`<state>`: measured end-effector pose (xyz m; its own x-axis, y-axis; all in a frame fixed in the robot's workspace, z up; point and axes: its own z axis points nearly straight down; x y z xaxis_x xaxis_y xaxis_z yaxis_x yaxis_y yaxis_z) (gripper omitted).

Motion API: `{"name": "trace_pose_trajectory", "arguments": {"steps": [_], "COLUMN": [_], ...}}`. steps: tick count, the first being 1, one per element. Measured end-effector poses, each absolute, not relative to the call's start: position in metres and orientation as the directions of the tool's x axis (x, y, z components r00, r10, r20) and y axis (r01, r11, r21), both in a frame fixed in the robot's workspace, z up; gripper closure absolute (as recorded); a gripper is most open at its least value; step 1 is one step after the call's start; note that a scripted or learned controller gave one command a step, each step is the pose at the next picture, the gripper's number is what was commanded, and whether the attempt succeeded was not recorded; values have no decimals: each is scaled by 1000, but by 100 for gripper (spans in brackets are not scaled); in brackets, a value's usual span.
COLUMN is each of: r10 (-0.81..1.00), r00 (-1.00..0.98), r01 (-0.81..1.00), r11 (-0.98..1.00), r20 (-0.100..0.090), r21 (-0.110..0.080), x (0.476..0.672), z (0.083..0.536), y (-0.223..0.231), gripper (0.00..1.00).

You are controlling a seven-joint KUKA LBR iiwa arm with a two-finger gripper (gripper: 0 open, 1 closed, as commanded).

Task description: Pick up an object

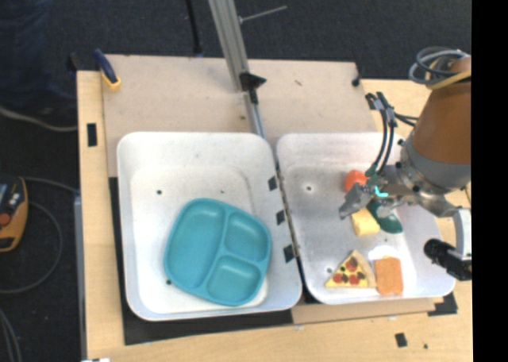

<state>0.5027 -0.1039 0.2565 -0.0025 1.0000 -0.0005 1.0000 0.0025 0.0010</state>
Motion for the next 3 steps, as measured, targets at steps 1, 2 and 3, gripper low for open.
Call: {"name": "trace_pose_trajectory", "arguments": {"steps": [1,2,3], "r10": [1000,1000,1000], "r00": [-3,1,0], "r01": [1000,1000,1000], "r11": [3,-1,0], "r20": [-1,-1,-1], "r21": [3,-3,-3], "x": [503,504,512], "z": [257,200,153], "y": [-104,-114,-118], "gripper": [0,0,0]}}
